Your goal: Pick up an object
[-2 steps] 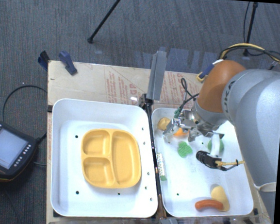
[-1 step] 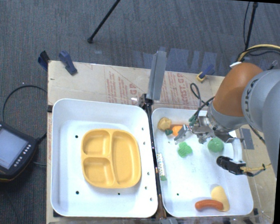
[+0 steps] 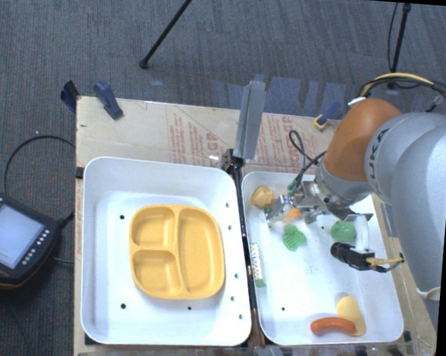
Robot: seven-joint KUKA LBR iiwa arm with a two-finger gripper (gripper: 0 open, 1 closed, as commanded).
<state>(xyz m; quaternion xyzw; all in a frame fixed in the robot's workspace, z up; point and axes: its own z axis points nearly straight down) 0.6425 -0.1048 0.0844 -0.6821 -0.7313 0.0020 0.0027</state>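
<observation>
The jaws (image 3: 292,209) hang over a small orange piece (image 3: 292,215) near the right bin's (image 3: 303,331) far edge; their spread I cannot tell.

Pretty even overhead light, nothing dim — the two shallow white plastic bins (image 3: 112,202) glare bright and nearly blow out. Soft shadows only. Overall it's low-res and a bit grainy, small stuff looks mushy.
</observation>
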